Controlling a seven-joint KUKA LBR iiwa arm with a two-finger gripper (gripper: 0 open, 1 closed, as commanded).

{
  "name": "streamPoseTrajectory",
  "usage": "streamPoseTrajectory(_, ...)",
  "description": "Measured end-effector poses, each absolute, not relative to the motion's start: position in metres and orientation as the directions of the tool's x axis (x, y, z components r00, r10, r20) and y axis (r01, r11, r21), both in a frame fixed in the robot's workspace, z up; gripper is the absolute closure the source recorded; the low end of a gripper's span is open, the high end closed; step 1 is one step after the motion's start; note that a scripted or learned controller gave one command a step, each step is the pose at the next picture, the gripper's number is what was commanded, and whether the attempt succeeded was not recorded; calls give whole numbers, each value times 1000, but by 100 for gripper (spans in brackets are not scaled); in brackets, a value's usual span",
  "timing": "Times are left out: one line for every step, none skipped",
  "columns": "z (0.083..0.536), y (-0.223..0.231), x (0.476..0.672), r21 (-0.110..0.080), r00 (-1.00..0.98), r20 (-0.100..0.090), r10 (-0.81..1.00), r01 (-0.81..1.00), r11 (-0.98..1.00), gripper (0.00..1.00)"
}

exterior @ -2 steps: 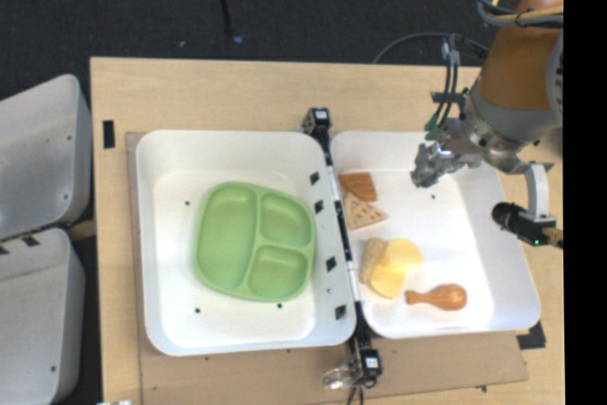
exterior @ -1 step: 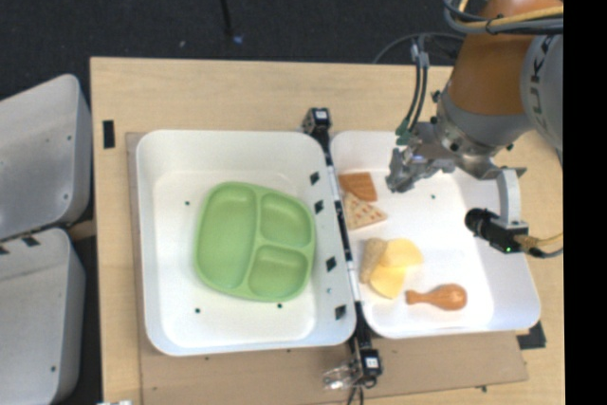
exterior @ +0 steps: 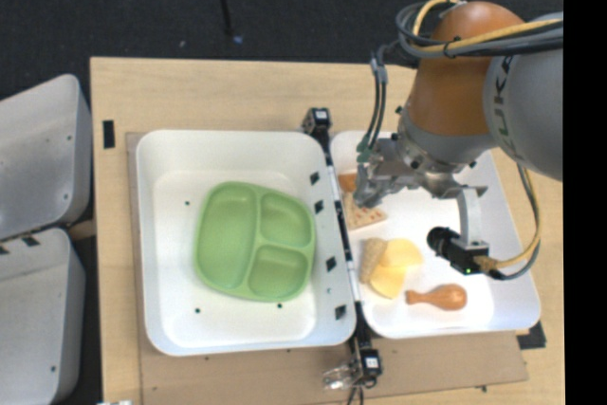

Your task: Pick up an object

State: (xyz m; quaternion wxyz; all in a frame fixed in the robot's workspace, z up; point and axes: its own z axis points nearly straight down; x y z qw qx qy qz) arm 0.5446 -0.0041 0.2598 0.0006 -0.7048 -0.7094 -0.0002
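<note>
My gripper (exterior: 365, 194) hangs low over the left part of the right bin (exterior: 512, 299), under the orange wrist band. Its tips sit right above a tan cracker-like piece (exterior: 365, 218) near the bin's left wall. A small orange piece (exterior: 347, 181) peeks out just left of the gripper. Nearer the front lie a yellow cheese-like wedge (exterior: 394, 267) with a tan slice (exterior: 373, 253) against it, and an orange-brown drumstick-shaped toy (exterior: 439, 298). The arm's body hides much of the bin's back half.
The left bin (exterior: 161, 318) holds a green divided plate (exterior: 255, 241) at its middle. A black clip (exterior: 316, 119) sits at the top of the wall between the bins. A black cable fitting (exterior: 453, 247) hangs from the arm over the right bin.
</note>
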Motion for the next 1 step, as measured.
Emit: streamPoseTrajectory(246, 49, 531, -1, -7, 1, 1000, 1000, 7, 100)
